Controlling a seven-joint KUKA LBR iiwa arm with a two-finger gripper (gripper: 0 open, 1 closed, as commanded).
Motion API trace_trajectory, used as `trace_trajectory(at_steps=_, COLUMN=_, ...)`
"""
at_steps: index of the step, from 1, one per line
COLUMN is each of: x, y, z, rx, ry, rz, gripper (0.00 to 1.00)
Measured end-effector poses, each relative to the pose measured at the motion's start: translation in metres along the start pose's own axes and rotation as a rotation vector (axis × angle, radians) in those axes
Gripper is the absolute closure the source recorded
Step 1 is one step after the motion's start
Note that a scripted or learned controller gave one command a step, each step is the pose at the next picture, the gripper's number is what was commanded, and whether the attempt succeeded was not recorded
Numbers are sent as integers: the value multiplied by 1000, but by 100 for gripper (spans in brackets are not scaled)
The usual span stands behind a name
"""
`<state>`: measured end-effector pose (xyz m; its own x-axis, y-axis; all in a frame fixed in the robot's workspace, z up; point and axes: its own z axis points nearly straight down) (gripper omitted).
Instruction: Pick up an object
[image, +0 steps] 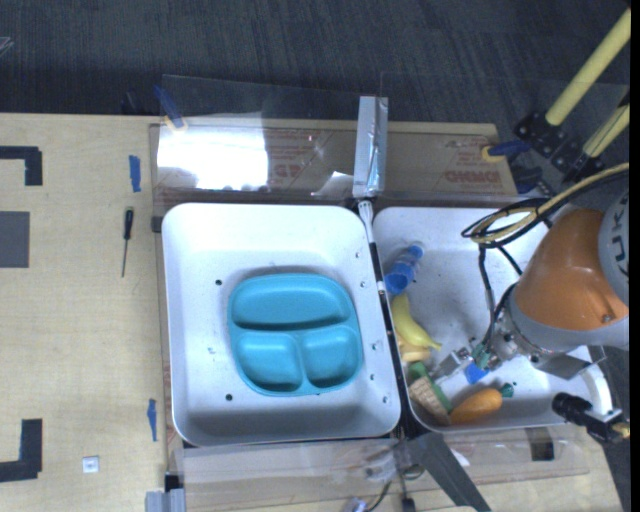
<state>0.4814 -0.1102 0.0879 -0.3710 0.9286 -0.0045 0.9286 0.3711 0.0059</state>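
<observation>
Carrot (476, 402) just below fingers (462, 362)

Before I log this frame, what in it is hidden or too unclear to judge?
- End effector: blurred and small in the camera view; a grasp can't be judged.
- Item beside the banana and carrot: partly covered by them, identity unclear.
- Right bin: far side covered by the arm.

Left white bin (190, 300) holds a blue three-compartment tray (294, 331). Clear plastic sheet (250, 150) lies behind bins. Screwdriver (126, 240) on wooden bench (70, 330), left side, well apart.
</observation>
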Motion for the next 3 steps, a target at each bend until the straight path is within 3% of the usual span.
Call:
trace_trajectory(at_steps=1, x=-44, y=-19, z=0, rx=3, ry=0, rz=128, gripper=0)
trace_trajectory(at_steps=2, x=-21, y=-10, z=-7, rx=4, ry=6, rz=-308, gripper=0)
trace_trajectory(at_steps=3, x=-9, y=-3, z=0, rx=-1, ry=1, rz=111, gripper=0)
